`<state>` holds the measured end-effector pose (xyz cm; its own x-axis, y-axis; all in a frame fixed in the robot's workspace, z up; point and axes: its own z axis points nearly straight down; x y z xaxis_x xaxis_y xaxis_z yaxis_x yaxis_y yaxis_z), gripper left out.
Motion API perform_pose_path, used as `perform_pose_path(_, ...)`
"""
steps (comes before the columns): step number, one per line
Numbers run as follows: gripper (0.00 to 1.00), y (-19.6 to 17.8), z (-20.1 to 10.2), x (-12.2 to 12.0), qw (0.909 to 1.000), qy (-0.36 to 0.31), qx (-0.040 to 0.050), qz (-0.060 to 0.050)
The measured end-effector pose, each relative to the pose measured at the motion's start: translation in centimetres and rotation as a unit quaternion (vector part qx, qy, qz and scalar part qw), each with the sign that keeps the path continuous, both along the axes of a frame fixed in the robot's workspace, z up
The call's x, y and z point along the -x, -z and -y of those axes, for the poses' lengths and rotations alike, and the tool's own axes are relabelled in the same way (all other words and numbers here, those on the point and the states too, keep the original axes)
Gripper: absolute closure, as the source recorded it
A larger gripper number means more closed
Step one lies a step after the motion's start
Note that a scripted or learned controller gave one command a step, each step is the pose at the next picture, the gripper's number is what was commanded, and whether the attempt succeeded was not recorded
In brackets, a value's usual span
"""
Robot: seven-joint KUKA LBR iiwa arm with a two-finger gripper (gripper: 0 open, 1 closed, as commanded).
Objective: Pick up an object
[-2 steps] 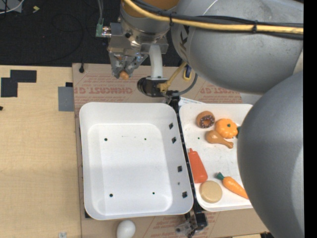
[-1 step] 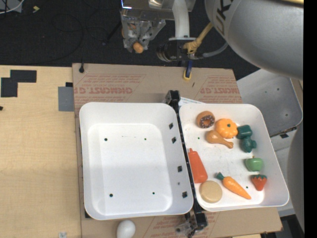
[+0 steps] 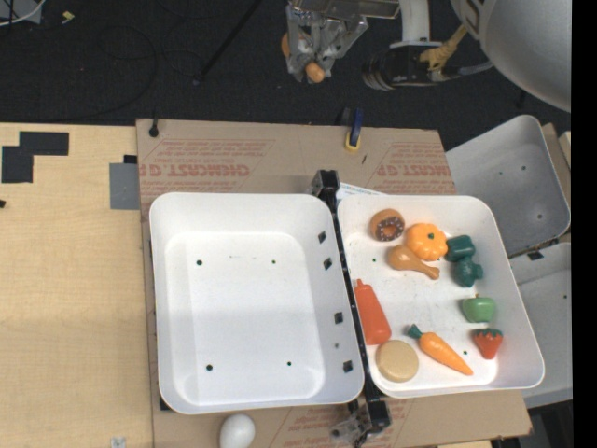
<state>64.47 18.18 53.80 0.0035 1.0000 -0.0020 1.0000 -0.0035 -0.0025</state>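
jaws [image 3: 315,63] on small orange object [image 3: 316,72] above bins

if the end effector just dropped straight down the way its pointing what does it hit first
The end effector hangs high at the back with a small orange object at its tip, above the dark floor behind the bench. Straight down it would probably meet that floor or the cardboard sheet's back edge, not either bin; depth is unclear.

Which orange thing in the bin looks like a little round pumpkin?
The pumpkin at the top of the right bin, beside the donut. It is round and ribbed; the carrot is long and pointed.
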Motion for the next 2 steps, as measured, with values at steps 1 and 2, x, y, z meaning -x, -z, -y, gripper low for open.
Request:
perform_pose_path(1,1.0,1.7,7.4,0.3,1.0,0.001,0.0006,-0.002)
perform_pose_path(2,1.0,1.7,12.6,0.1,1.0,0.0,-0.0001,-0.002)
